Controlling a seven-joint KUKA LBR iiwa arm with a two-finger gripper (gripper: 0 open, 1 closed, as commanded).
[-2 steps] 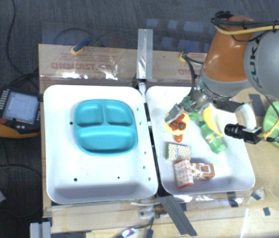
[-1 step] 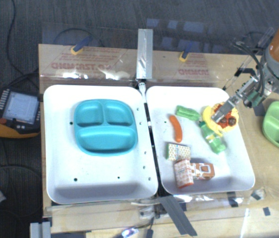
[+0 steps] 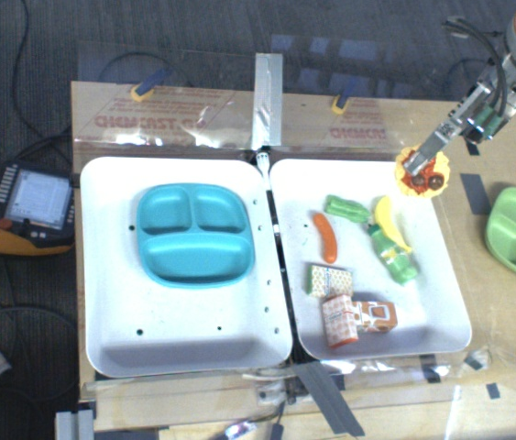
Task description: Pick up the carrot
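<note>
Carrot (image 3: 326, 236) lies in the right bin (image 3: 450, 273), left-centre, long axis roughly 12-to-6 with a slight tilt toward 11-to-5. Gripper (image 3: 420, 165) sits over the bin's 1 o'clock corner, clamped on a red-and-yellow toy (image 3: 425, 178), not the carrot. Carrot is at about 8 o'clock from the gripper, well apart, with the green pieces (image 3: 347, 209) and banana (image 3: 388, 220) between.

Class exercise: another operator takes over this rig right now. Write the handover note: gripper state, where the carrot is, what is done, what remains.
Gripper: over the right white bin's far right corner, fingers shut on a round red-and-yellow toy, not the target.
Carrot: the small orange carrot lies in the right bin's left part, near the divider, untouched.
Done: nothing toward the task.
Left: drop the toy, move to the carrot, grasp and lift it.
</note>
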